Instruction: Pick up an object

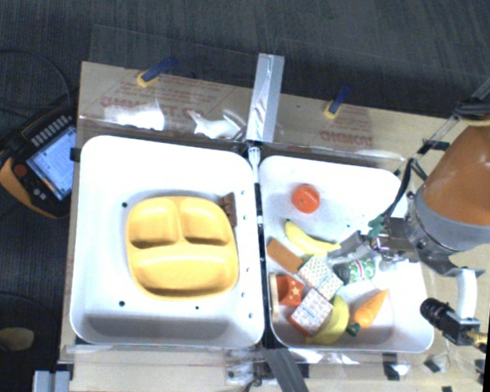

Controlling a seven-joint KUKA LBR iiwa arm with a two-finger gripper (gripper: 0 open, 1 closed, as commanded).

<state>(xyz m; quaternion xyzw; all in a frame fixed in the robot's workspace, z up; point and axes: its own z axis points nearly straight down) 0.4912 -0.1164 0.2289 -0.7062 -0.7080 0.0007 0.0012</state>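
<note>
Right bin point(351, 178) holds the clutter: orange ball point(306, 198) toward the far wall, banana point(308, 237) just below it, a brown block point(284, 255) by the divider, two patterned cubes point(319, 277) stacked close, a yellow fruit point(337, 321) and a carrot point(369, 306) near the front wall. Left bin point(85, 305) carries a yellow divided tray point(182, 243). Arm reaches in from the right; gripper point(355, 246) low over the middle of the right bin, just beside a small green-and-white can point(360, 269) and near the banana's tip. Cannot tell whether the gripper is open or closed — its tips blur into the items beneath, and nothing is plainly between them. Likely target: the can or the banana end. To do this well, judged from the layout: come down straight on one item, straddle the narrow axis, avoid nudging the cubes alongside, close firmly, lift vertically clear of the bin wall — the pile is tight, so a skewed approach would probably shove things, not grasp them.
</note>
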